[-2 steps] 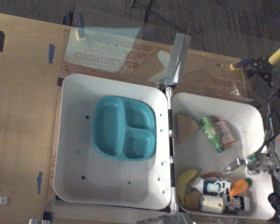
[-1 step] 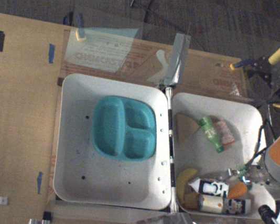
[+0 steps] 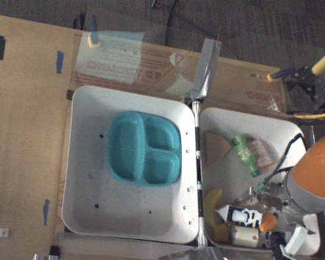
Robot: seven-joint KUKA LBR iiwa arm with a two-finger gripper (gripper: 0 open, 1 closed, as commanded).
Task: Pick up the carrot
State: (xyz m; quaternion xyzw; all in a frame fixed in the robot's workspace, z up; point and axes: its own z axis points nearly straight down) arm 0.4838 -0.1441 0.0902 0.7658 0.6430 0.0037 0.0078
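The carrot [image 3: 268, 222] shows as a small orange piece in the near right part of the right bin [image 3: 225, 125], mostly covered by the arm's wrist. The gripper [image 3: 266, 200] hangs low over that spot, reaching in from the right under the orange band [image 3: 319, 168]. It sits directly above the carrot and beside a black-and-white bottle [image 3: 243, 216]. From this angle I cannot see whether anything is held.
The right bin also holds a green bottle [image 3: 246, 154], a yellow banana-like item [image 3: 212, 204] and a small can [image 3: 245, 236], crowded near the carrot. A teal divided plate [image 3: 145, 149] lies in the left bin [image 3: 82, 168]. Cables trail at the right.
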